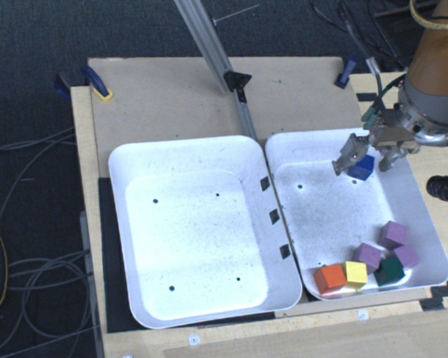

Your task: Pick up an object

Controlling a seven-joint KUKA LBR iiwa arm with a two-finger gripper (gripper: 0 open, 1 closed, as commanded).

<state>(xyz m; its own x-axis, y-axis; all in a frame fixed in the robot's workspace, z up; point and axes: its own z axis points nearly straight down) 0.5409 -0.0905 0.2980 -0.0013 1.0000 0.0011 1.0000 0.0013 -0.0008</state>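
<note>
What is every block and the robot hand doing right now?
gripper: over the right bin, jaws around the blue block
blue block: between the jaws
orange block: resting in the right bin's near corner
yellow block: beside the orange one
green block: lying by the near rim
three purple blocks: clustered near the green one
left bin: sitting flat

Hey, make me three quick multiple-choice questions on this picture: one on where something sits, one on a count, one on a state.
1. Where is the cluster of blocks?
A. left bin
B. right bin's near corner
C. on the bench

2. How many purple blocks lie in the right bin?
A. one
B. three
C. five

3. What is between the fingers of the hand?
A. blue block
B. orange block
C. nothing

Answers: 1 B, the cluster sits low in the right bin. 2 B, three purple ones show. 3 A, the blue block sits between the fingers.
</note>
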